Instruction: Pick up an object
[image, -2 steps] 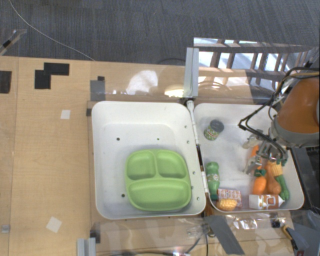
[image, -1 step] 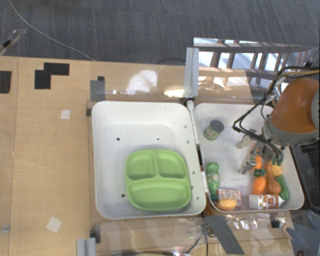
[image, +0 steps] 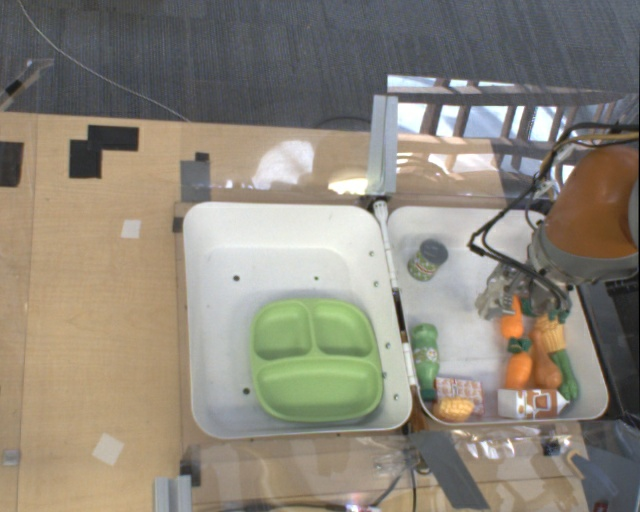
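Orange toy carrot (image: 513, 327) in right bin (image: 455, 290), gripper (image: 512, 298) just above, grip state unclear, green plate (image: 316, 360) left bin.

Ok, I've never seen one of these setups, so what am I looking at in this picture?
One camera looks down at a slant on a bench with two white bins. The grey and orange shape on the right is a robot arm; its hand hangs low over the right bin. That bin has toy food: a small can, a green bottle, carrots, corn and a little carton. The left bin has a green divided plate. I can't tell whether the hand holds anything.
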